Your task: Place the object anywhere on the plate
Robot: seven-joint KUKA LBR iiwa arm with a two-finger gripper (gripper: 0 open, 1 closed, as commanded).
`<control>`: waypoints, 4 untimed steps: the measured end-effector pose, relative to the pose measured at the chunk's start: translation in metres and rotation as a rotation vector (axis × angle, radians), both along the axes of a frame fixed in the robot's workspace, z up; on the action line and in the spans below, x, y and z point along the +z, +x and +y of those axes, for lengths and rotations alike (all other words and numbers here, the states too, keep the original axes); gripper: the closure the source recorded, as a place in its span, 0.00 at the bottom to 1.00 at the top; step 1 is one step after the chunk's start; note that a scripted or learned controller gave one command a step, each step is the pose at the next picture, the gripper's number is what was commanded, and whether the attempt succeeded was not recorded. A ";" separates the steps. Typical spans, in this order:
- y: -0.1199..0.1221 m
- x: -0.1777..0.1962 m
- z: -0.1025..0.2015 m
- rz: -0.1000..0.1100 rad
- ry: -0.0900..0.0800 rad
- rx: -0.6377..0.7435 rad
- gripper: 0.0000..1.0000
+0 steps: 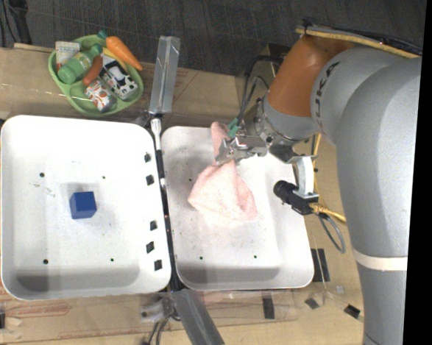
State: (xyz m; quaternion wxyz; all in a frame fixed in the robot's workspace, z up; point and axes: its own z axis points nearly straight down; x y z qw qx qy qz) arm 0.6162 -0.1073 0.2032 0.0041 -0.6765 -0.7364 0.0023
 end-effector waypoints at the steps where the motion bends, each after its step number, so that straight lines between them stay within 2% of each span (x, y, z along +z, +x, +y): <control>1: 0.000 0.028 0.001 -0.006 -0.002 0.009 1.00; 2: -0.024 0.018 0.050 -0.003 0.001 0.415 1.00; 3: -0.038 0.029 0.100 -0.006 0.003 0.822 1.00; 4: -0.061 0.021 0.154 -0.004 0.006 1.230 1.00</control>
